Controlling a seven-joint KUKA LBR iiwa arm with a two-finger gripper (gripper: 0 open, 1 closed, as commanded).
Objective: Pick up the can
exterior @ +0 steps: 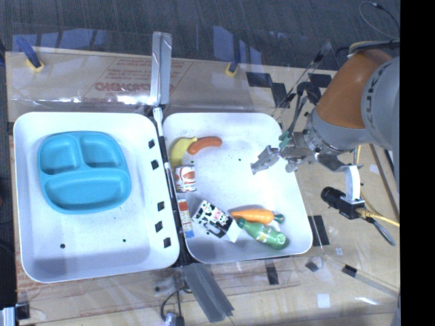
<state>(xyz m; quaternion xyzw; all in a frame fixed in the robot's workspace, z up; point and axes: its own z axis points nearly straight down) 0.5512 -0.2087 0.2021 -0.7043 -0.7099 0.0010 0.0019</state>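
one can, one hand, two bins

We count two white bins on the desk: one bin far from the tool, the other bin beneath it. The far bin holds one blue divided tray. In the bin under the tool we count seven things: one can, one banana, one sausage, one carrot, one green bottle, one black-and-white carton and one small flat packet beside the carton.
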